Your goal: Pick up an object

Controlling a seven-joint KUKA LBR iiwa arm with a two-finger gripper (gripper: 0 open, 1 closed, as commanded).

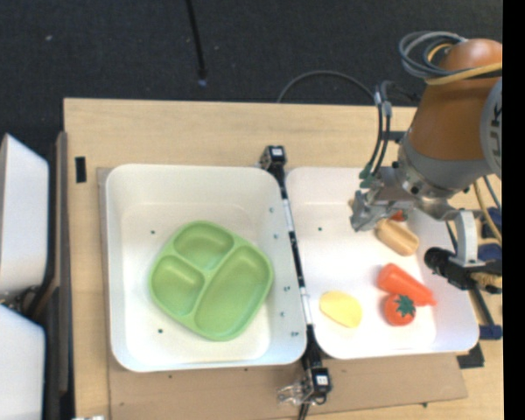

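- Nothing picked yet, as far as I can judge: every object lies flat on a bin floor.
- Arm reaches in over the right bin; its jaws end hangs low at the bin's far side, just above and left of the bun.
- Jaws: cannot tell if apart or together, the wrist body hides them. Nothing visible between them.
- Candidates, all in the right bin: tan bun near the jaws, maybe touching; carrot just below it; tomato touching the carrot's lower side; lemon apart to the left, near the front wall.
- Left bin holds a green tray with three compartments, well apart from the arm.
- Bench carries both bins side by side.
- Left to do, by my read: settle on the bun (closest), close on it, lift clear of the bin.
- Risk: bun sits close to the carrot, a sloppy approach could nudge both.
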